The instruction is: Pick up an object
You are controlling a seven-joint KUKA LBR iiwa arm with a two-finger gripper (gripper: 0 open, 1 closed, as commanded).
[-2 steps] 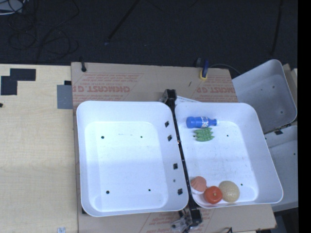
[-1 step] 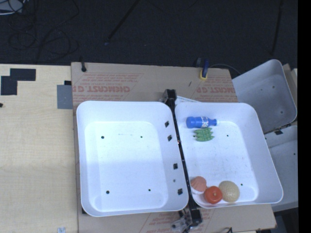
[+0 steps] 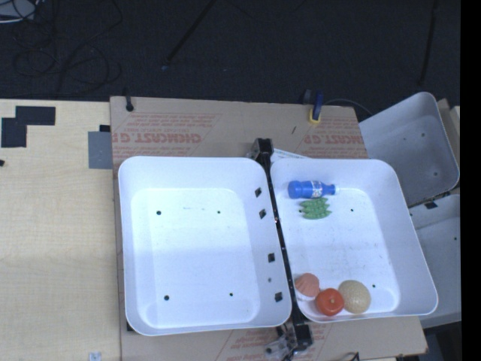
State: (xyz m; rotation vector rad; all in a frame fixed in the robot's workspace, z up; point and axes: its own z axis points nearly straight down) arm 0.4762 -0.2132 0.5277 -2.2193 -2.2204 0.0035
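Look in the right bin point(image 3: 391, 224). A blue bottle point(image 3: 310, 189) lies on its side by the far edge, with a green toy point(image 3: 316, 209) just beside it. At the near edge, a red ball point(image 3: 328, 301), a tan ball point(image 3: 355, 295) and a pink piece point(image 3: 307, 283) touch, likely rolled there. Both bins sit on cardboard point(image 3: 225, 130) on a pale wooden bench point(image 3: 52, 232); the room behind is dark.

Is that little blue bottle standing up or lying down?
Lying down. The bottle rests on its side in the right bin, its white cap pointing right.
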